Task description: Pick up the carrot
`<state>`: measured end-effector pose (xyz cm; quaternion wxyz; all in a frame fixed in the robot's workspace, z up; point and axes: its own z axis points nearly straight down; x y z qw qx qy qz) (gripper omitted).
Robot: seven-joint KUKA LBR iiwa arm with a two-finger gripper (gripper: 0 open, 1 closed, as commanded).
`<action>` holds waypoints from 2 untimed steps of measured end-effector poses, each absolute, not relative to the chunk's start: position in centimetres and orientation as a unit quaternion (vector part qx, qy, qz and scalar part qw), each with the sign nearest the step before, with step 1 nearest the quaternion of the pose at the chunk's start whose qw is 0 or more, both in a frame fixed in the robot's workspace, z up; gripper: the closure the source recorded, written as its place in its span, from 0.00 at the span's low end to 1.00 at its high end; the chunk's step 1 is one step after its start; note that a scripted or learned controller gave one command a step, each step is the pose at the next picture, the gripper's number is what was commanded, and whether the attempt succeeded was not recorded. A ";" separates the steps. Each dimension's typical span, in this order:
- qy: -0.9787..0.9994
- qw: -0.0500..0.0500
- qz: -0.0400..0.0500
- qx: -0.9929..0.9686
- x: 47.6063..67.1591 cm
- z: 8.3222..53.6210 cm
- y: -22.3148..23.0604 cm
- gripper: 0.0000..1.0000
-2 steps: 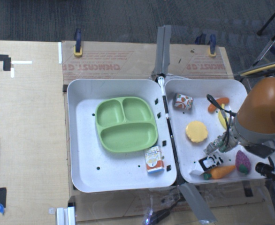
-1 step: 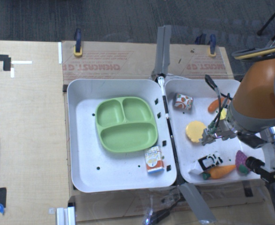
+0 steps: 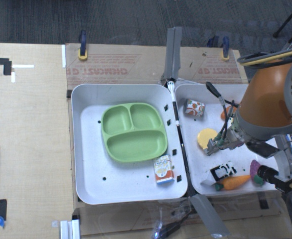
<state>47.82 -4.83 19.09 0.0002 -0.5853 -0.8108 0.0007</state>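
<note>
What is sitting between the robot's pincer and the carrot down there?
In the camera view, a small black-and-white object lies on the bin floor between the pincer and the carrot, just above the carrot's leafy end.

matt green plate [image 3: 134,131] (plastic), wooden bench [image 3: 26,133]

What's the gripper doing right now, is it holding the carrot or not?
Gripper: over the right bin beside the yellow piece, open or closed cannot be told. Carrot lies apart, not held.
</note>
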 end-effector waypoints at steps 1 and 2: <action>-0.771 0.001 0.001 -0.637 47.7 19.6 -7.2 1.00; -0.703 0.001 0.001 -0.711 47.7 19.0 -7.9 1.00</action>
